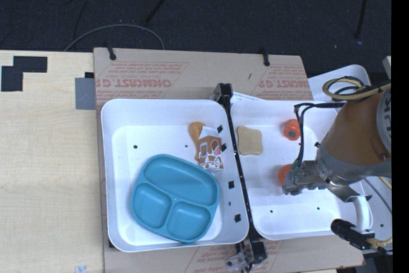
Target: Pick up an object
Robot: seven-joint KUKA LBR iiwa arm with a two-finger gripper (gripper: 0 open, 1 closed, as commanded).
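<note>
The gripper (293,183) sat low in the right bin (268,220), hiding part of an orange object (284,172) at its eleven o'clock; its grip state could not be told.

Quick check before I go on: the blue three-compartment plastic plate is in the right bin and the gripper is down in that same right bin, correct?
Not quite. The camera view shows the blue three-compartment plastic plate in the left white bin, not the right. The rest holds: the gripper is down in the right white bin, beside a small orange object.
</note>
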